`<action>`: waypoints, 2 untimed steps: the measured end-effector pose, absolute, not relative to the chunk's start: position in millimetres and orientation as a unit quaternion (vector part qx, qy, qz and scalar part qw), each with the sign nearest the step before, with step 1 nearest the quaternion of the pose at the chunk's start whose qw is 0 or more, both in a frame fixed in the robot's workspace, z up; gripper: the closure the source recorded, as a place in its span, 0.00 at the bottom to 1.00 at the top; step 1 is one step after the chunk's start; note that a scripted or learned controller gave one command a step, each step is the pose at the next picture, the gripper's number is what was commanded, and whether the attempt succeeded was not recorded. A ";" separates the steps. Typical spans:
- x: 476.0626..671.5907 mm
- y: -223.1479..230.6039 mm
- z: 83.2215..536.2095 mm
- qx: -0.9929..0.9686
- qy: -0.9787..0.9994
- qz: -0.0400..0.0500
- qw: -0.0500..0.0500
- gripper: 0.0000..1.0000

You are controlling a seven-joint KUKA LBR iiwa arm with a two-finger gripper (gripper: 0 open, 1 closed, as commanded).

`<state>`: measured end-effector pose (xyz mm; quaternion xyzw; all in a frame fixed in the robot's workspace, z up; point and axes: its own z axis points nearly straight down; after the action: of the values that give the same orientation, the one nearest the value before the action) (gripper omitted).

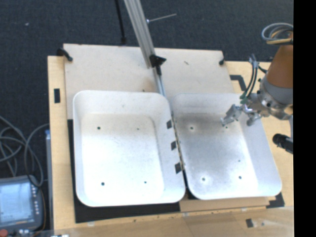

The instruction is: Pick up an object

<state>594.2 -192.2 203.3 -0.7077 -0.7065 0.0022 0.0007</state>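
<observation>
Camera view first, and I'm working from the near edge outward. At seven o'clock a small grey handheld control screen (17, 201) sits off the bench with loose cables beside it, parked clear of the arm's reach. Moving in, the left shallow white plastic bin (123, 147) and the right shallow white plastic bin (222, 147) lie touching along their inner edges on the pale wooden bench top (123, 68), so a thing can go from one to the other with a short sweep. I'm looking for the object I'm meant to pick and I see none on either bin floor, just dark scuffs and small holes; I cannot say where it is.

At three o'clock, the grey arm with its orange band (281, 70) leans in over the right bin's far right part, and the two-finger metal gripper (238, 115) hangs low there. Its fingers look spread apart with nothing between them, though it's small and slightly blurred. Furthest off, at twelve o'clock, a slanted aluminium mast (140, 26) rises behind the bins.
</observation>
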 end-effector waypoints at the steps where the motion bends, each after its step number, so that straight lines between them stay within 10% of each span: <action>1: 593.9 -193.7 161.3 -0.708 -0.706 0.002 0.000 0.00; 2: 595.9 -193.8 175.3 -0.709 -0.705 -0.001 -0.003 1.00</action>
<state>595.9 -193.8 175.3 -0.7088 -0.7054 -0.0014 -0.0025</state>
